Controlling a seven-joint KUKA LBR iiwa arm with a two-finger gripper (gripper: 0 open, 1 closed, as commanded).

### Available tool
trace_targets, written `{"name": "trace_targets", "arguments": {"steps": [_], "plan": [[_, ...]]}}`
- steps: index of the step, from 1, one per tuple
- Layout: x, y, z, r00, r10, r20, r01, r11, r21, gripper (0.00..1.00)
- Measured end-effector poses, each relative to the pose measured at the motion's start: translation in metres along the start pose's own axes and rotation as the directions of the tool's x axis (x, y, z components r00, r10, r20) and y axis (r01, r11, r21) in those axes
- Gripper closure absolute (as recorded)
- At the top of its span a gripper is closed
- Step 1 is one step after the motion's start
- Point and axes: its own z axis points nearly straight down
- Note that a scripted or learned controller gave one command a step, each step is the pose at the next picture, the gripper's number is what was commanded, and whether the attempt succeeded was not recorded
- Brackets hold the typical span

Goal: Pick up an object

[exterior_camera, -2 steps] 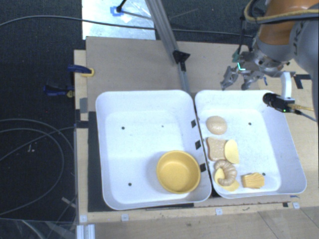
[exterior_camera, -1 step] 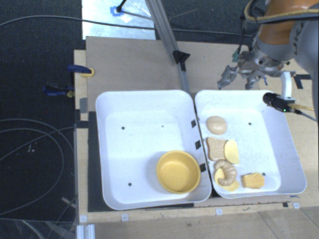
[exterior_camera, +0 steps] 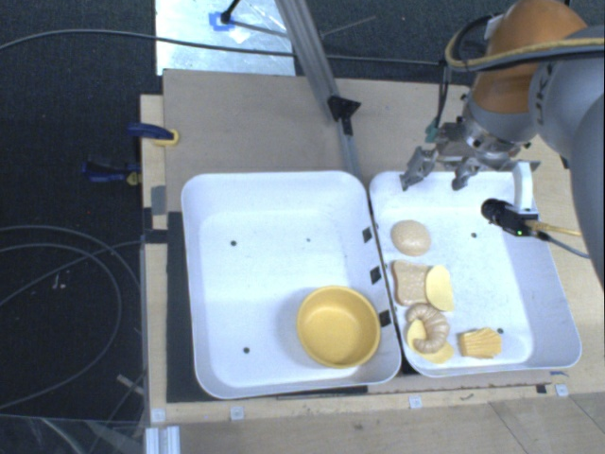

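Camera view: fixed above the bench (exterior_camera: 246,112), looking down at a slant on two white bins side by side

Left bin (exterior_camera: 255,216): shallow, white; holds one yellow bowl (exterior_camera: 338,325) near its lower right corner, upright, close to the wall shared with the other bin

Right bin (exterior_camera: 529,291): shallow, white; holds a cluster of small food-like pieces along its left side

Round bun (exterior_camera: 411,237): pale tan; topmost of the cluster, lying apart from the rest

Toast slice (exterior_camera: 408,282): tan, just below the bun; touching the yellow chip

Yellow chip (exterior_camera: 440,288): flat oval, overlapping the right edge of the toast slice

Croissant (exterior_camera: 430,327): curled, pale; lying on a yellow piece at the bin's lower left

Ridged wedge (exterior_camera: 480,343): yellow; just right of the croissant, apart from it

Arm (exterior_camera: 529,55): grey with orange band; reaching in from the right, over the upper edge of the right bin

Pincer (exterior_camera: 437,171): spread apart, two fingers pointing down with a clear gap; nothing between them; above the bin's upper rim, up and right of the bun

Progress: nothing lifted yet; every piece lies in its bin; descent, closing on a piece and raising it all remain; the bun looks the nearest candidate
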Motion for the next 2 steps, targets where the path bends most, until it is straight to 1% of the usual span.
{"name": "trace_targets", "arguments": {"steps": [1,2], "plan": [[-0.005,-0.008,0.049,1.000,0.001,0.000,-0.001,1.000,0.001,0.00],[-0.005,-0.008,0.100,1.000,0.002,0.000,-0.002,1.000,0.000,0.00]]}}
